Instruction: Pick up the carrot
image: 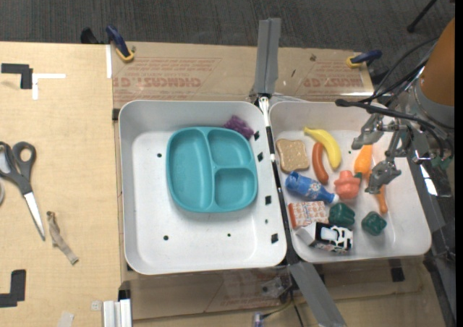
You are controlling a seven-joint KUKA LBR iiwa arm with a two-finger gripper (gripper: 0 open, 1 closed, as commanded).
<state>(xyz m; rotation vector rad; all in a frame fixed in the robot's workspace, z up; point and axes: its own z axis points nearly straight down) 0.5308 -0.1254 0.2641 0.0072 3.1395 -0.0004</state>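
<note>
The carrot (364, 160) is an orange piece lying in the right bin (412, 246), right of the banana; a thinner orange end (381, 202) shows lower down and may belong to it. My gripper (368, 165) hangs over the carrot, reaching in from the right. Its two metal fingers (380, 173) stand apart, one on each side of the orange piece. The fingers hide part of the carrot, and I cannot tell whether they touch it.
The right bin also holds a banana (323, 145), a red sausage (319, 163), bread (292, 153), a blue bottle (307, 187), a red-orange fruit (347, 184) and green pieces (374, 224). The left bin (145, 246) holds a teal divided plate (213, 170). Scissors (25, 181) lie far left.
</note>
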